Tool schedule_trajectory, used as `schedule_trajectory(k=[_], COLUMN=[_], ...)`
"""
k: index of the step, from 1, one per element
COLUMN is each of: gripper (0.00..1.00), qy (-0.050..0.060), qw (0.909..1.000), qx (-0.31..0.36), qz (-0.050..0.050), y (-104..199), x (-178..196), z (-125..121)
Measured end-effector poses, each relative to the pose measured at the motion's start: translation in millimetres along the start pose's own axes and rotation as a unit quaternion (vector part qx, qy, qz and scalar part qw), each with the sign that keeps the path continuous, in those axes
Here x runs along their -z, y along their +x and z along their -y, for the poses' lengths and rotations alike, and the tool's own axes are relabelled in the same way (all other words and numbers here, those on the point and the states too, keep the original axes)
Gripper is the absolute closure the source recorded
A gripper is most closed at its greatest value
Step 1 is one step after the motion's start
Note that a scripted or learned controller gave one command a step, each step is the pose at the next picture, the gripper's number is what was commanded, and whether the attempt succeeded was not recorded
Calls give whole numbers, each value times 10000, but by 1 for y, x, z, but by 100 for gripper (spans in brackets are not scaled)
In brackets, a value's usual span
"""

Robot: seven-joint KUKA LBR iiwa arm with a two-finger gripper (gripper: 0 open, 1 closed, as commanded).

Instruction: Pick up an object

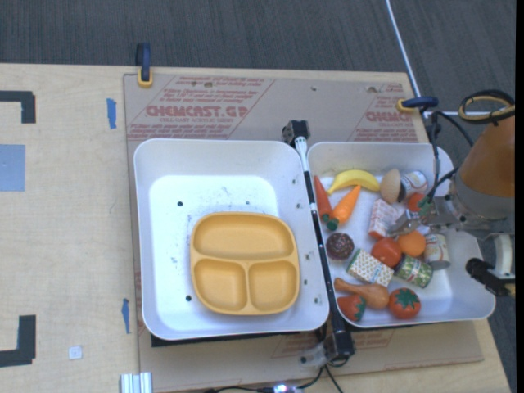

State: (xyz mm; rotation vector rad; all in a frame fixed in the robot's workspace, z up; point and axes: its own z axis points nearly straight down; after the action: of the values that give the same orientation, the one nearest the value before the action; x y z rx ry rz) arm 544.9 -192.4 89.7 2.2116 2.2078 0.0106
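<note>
Toy food (pixel 372 244) fills your right bin (pixel 471 305), and the pincer (pixel 413 217) sits low among it, its grip state impossible to tell.

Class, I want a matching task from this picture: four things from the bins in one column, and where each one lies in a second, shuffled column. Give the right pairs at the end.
Things
1. banana
2. yellow divided tray
3. tomato
4. chocolate doughnut

Places
A. near front edge of the right bin
B. in the left bin
C. by the far edge of the right bin
D. right bin, close to the wall it shares with the left bin, below the carrot

Pairs: 1-C, 2-B, 3-A, 4-D
</note>
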Motion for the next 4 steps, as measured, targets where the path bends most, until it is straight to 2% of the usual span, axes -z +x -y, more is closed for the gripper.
schedule_trajectory(k=[1, 2, 3, 4], gripper=[100, 100, 100, 100], qy=[-10, 104, 109, 96], qw=[10000, 9999, 9999, 9999], qx=[-5, 20, 18, 21], qz=[30, -48, -44, -40], y=[-2, 77, 138, 210], x=[9, 26, 95, 96], z=[-1, 9, 64, 63])
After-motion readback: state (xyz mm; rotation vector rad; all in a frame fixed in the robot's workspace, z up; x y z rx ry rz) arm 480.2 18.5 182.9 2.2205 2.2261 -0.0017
